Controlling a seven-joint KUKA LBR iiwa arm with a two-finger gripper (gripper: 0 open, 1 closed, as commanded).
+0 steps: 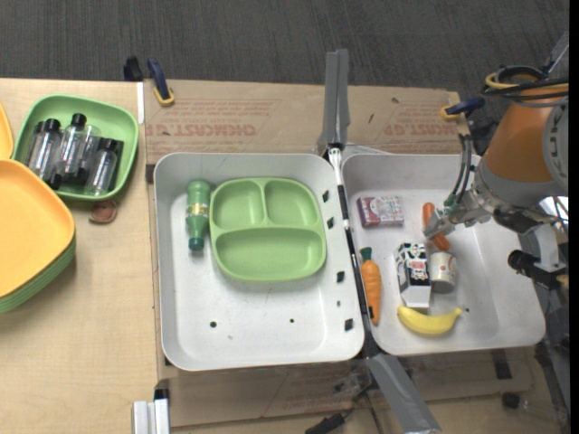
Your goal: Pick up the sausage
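The sausage (429,213) is a small orange-red piece lying in the right bin (516,328), to the right of a pink box. My gripper (447,219) is low over it and covers its middle. One end of the sausage shows up-left of the gripper, and another orange bit pokes out below it near the can. Whether the sausage is held is hidden from this angle.
Around the sausage in the right bin are a pink box (381,210), a milk carton (413,266), a small can (442,270), a banana (429,320) and a carrot (371,284). The left bin (244,333) holds a green divided plate (268,227) and a green bottle (196,212).
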